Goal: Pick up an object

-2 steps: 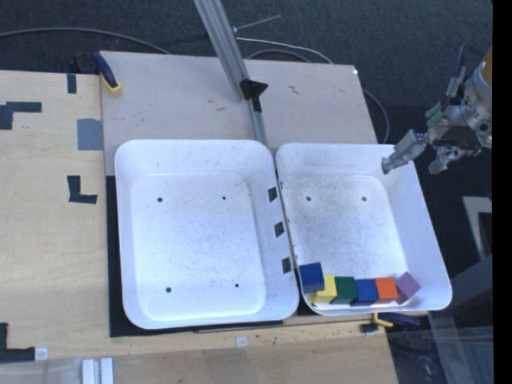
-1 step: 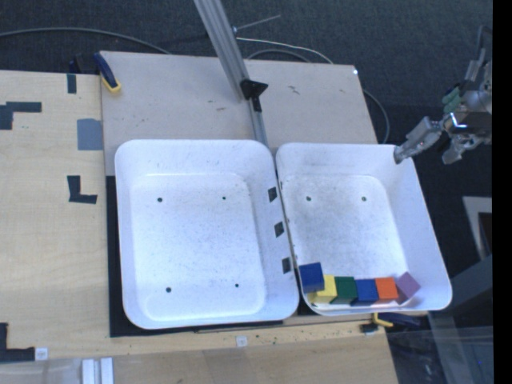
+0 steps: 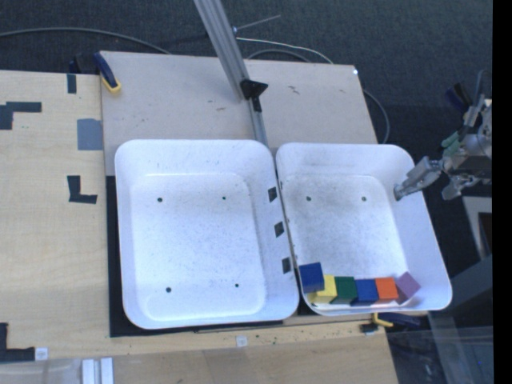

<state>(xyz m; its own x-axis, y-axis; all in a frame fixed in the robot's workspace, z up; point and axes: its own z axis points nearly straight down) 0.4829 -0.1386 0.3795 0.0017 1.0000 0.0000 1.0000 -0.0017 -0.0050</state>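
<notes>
Pale wooden bench (image 3: 48,214), two white bins (image 3: 192,154), dark carpet (image 3: 384,22)

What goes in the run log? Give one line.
end effector: over right bin rim | blocks: along near wall, untouched | pick: not started

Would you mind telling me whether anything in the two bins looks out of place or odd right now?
Nothing is spilled or damaged. The one oddity: every block is crowded along the near edge of the right bin, and a blue block sits partly on the yellow one. The gripper hangs at that bin's right rim.
</notes>
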